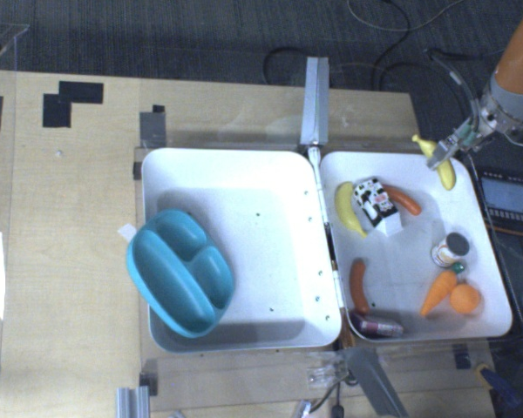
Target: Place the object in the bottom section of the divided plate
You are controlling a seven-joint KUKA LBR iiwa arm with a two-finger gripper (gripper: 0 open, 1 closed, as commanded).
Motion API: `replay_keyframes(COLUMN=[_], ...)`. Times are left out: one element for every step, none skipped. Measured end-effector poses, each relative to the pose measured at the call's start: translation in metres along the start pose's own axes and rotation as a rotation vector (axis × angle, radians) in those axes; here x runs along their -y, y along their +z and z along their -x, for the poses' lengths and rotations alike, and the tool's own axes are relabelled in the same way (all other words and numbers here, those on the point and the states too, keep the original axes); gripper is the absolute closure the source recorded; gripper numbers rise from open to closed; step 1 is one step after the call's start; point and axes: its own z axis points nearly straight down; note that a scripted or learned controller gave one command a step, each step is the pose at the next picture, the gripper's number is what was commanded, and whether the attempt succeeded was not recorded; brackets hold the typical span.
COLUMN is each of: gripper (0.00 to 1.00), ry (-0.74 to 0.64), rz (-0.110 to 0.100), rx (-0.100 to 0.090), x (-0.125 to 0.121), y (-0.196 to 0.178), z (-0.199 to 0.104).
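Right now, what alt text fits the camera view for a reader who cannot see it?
The gripper holds a small yellow banana above the right bin's far edge. A blue divided plate sits in the left bin; the right bin also holds another banana, sausages and a carrot.

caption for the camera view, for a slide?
Gripper holds a yellow banana over the right bin; blue divided plate waits in the left bin.

No text, label, brand, number or sign can be read on anything here
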Motion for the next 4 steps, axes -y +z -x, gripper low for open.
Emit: replay_keyframes(gripper=[1.00, 1.00, 1.00, 1.00], ry=[-0.079, -0.086, -0.092, -0.044], rz=[-0.005, 0.002, 0.009, -0.004], rx=[-0.006, 0.002, 0.011, -0.006], x=[0.003, 0.000, -0.003, 0.000], y=[-0.050, -0.064, -0.077, -0.197], z=[0.001, 0.001, 0.002, -0.001])
